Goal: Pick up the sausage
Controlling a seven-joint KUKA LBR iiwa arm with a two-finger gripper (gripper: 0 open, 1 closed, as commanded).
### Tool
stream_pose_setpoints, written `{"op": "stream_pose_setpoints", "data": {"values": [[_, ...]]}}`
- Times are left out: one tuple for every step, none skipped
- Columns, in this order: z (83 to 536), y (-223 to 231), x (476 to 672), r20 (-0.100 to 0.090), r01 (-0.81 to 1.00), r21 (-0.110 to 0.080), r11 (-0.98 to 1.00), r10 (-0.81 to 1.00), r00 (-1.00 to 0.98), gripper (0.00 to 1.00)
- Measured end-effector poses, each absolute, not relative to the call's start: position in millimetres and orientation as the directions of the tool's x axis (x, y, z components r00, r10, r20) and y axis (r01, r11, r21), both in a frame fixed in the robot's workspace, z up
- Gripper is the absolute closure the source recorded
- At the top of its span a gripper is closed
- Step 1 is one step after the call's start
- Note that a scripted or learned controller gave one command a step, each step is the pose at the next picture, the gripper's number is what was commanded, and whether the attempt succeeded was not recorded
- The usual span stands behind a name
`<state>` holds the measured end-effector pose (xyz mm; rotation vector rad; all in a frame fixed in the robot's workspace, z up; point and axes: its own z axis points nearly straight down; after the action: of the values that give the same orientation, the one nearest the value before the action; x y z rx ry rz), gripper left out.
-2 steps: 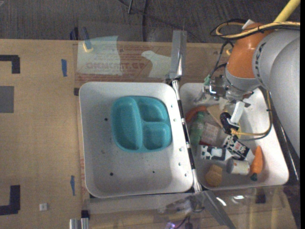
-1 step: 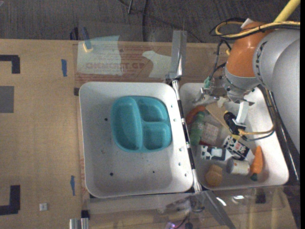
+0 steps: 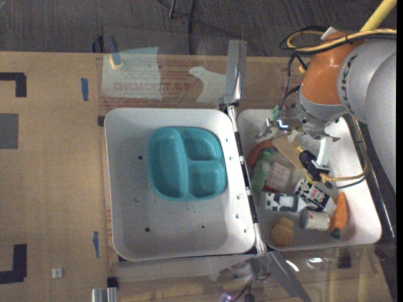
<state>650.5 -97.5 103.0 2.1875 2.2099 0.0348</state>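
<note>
- Gripper (image 3: pixel 281 124) hangs over the upper left part of the right bin (image 3: pixel 371 228), below the orange band of the arm (image 3: pixel 352 74). From this slant, whether it is open or closed cannot be told, and nothing can be seen held in it.
- Sausage (image 3: pixel 259 152), as I take the reddish piece to be, lies just beside the gripper, toward the bottom left of the view and against the bin's left wall. Its long axis runs on a diagonal, from lower left up toward the gripper. The coming move probably turns on a short shift that way and a descent, with the jaws set across that diagonal.
- Next to it sits a green item (image 3: pixel 263 172), touching or nearly so, and a brown flat packet (image 3: pixel 284 168) that seems to overlap its right end. Together with the wall, these are likely to crowd the grasp.
- Further down the bin are two cow-patterned pieces (image 3: pixel 281 201), a white bottle (image 3: pixel 315 221) on its side, a round tan object (image 3: pixel 283 230) and an orange carrot (image 3: pixel 340 212) near the right wall. All are well apart from the sausage.
- A black cable (image 3: pixel 315 165) trails from the wrist across the clutter.
- Farthest off, the left bin (image 3: pixel 126 231) holds a teal divided plate (image 3: pixel 186 162), well clear of the work.
</note>
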Motion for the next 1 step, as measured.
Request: {"op": "stream_pose_setpoints", "data": {"values": [[103.0,-101.3,674.9,0.001,0.987,0.025,-0.156,0.988,0.156,0.0]]}}
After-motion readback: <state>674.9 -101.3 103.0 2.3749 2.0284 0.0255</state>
